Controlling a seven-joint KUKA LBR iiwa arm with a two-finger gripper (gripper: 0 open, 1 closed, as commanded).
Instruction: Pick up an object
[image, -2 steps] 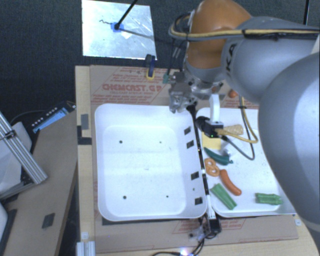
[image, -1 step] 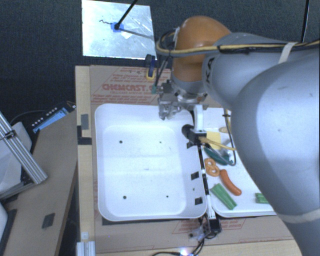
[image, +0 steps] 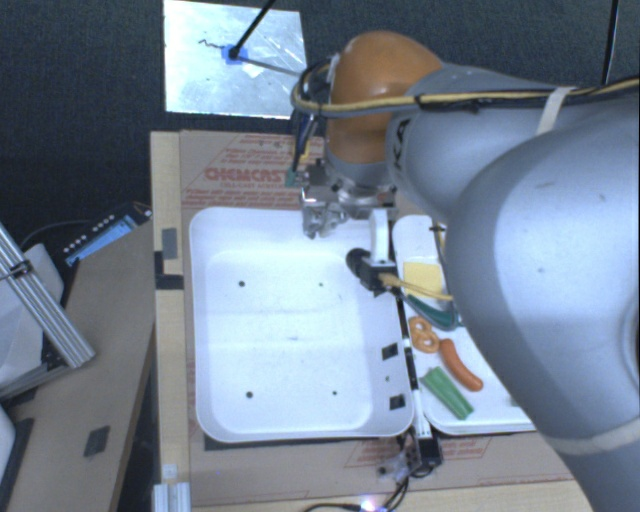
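1. The jaws hang over the far rim of the left bin (image: 290, 330); whether they are spread or pressed together cannot be told.
2. Red print on the cardboard sheet (image: 255, 175) reads "CHEMCAST".
3. The yellow block (image: 422, 275), orange sausage (image: 462, 366) and green block (image: 445, 392) lie in the right bin (image: 412, 240), apart from the jaws.

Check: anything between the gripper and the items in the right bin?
No loose thing visible. The gripper is over the left bin's far right corner; the green block, orange sausage and yellow piece lie in the right bin. Only the bins' adjoining rims lie between.
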